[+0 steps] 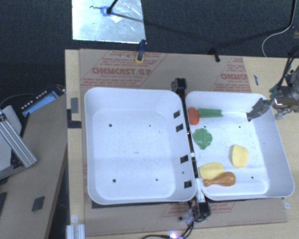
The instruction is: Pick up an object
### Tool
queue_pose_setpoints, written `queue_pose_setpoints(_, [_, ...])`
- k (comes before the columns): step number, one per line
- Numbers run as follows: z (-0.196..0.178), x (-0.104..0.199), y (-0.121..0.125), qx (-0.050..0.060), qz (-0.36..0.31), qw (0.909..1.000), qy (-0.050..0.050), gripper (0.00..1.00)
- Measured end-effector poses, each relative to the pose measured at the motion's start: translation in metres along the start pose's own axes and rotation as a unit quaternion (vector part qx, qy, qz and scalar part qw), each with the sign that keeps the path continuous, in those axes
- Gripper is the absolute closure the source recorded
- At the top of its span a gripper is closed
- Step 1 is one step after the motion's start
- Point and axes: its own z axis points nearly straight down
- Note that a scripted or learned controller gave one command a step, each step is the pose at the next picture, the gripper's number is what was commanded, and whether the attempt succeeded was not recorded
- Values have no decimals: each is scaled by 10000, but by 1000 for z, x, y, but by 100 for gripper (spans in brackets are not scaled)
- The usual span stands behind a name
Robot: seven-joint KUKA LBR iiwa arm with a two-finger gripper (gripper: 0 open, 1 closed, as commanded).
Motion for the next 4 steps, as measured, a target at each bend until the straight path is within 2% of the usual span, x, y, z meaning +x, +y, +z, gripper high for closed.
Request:
queue_pose_setpoints(1, [106, -41, -15, 37, 26, 10000, 5, 0])
queue_pose_setpoints(2, [193, 0, -3, 20, -17, 10000, 16, 0])
queue_pose_setpoints(3, [189, 24, -69, 34, 11, 10000, 18, 0])
queue_pose_setpoints(4, [87, 24, 2, -74, -24, 10000, -18, 0])
